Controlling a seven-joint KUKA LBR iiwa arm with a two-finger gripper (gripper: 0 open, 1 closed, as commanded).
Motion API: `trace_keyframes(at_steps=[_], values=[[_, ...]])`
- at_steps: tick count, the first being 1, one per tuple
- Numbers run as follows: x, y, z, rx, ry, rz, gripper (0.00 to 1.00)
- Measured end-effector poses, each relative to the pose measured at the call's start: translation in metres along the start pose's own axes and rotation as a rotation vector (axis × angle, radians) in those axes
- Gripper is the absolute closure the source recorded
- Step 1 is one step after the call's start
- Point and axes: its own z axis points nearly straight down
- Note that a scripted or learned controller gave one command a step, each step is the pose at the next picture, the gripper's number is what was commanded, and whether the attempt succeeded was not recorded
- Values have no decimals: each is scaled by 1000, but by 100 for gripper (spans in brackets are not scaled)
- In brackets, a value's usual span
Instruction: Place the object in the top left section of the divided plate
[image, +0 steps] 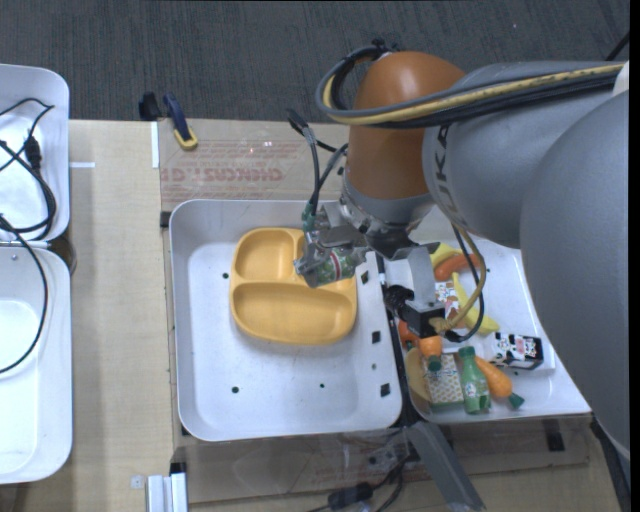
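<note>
Gripper: two-finger gripper (330, 255) low over the yellow divided plastic plate (290, 315), clamped on a small green-and-silver can-like object (328, 266).
Object position: above the plate's upper-right section, at the ridge beside the top left section (265, 255).
Risk: release here likely drops it in the wrong section; a round body may roll.
Clutter: toy carrot (492, 380) and green bottle (472, 380) in the right white bin (540, 395), well apart.

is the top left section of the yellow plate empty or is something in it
Empty: the top left section of the yellow divided plate shows bare yellow. The tool hangs at its right edge.
</note>
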Motion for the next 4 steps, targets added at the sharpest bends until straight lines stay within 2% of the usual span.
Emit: trace_keyframes(at_steps=[1,2,3,4], values=[[36,37,-86,-1,-1,116,100],[64,1,-28,3,-3,739,100],[13,24,-76,0,-1,776,100],[48,40,-47,2,-1,1018,100]])
